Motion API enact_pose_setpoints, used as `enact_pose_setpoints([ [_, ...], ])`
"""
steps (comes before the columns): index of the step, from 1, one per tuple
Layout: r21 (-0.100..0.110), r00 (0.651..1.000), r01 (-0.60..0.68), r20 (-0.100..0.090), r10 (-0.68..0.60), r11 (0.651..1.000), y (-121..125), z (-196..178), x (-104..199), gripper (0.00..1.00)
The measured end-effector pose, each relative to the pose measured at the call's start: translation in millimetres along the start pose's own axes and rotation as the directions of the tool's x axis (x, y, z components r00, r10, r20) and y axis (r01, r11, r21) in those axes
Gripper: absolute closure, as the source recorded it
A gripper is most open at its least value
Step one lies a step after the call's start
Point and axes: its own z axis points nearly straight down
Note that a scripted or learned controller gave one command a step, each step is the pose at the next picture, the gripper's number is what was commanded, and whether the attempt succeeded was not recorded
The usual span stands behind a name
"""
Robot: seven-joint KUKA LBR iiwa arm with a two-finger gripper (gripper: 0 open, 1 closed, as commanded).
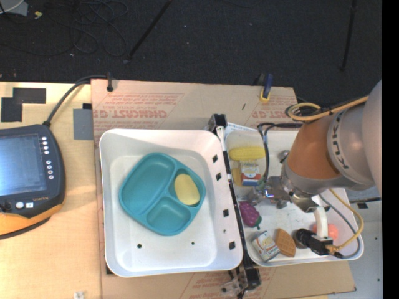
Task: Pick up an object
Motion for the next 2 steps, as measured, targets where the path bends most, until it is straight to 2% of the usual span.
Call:
enact_pose_setpoints([
  [1,-0.002,1.0,-0.001,-0.003,0.001,1.0,32.5,0.0,-30.0,0.0],
  [2,0.004,1.0,-0.004,-0.006,0.004,1.0,30.3,-9.4,-30.1,1.0],
])
